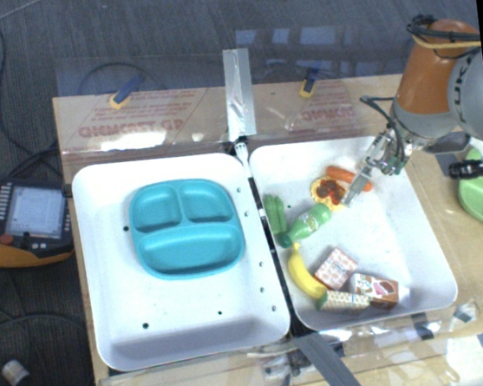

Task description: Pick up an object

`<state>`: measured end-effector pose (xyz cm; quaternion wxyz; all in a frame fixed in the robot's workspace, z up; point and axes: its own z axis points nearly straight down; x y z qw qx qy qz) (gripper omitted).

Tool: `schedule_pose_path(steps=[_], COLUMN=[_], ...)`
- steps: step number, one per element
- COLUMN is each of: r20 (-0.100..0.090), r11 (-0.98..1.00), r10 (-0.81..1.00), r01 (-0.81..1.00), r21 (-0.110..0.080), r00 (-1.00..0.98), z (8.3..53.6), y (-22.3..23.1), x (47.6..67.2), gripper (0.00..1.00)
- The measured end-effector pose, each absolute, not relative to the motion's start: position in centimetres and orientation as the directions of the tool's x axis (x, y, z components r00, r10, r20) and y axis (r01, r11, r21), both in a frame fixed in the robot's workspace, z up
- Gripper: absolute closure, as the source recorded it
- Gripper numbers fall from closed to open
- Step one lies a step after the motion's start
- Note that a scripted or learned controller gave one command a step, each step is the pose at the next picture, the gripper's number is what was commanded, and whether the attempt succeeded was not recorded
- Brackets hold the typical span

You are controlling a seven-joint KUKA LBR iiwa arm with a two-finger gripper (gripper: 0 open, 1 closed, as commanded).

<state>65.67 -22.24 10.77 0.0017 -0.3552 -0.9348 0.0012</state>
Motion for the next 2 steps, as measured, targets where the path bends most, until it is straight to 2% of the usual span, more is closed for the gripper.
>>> schedule_pose_path(steps=[1,2], r20=[0.003,0.003], r11=[0.748,0.748], r10=[0.663,0.663], r01=[0.663,0.663], r21=[-0.002,-0.002], r00=[-0.748,-0.748], z=[11.64,11.63], y=[-22.11,-22.10], x=[65.71,65.71], gripper=[1.00,0.00])
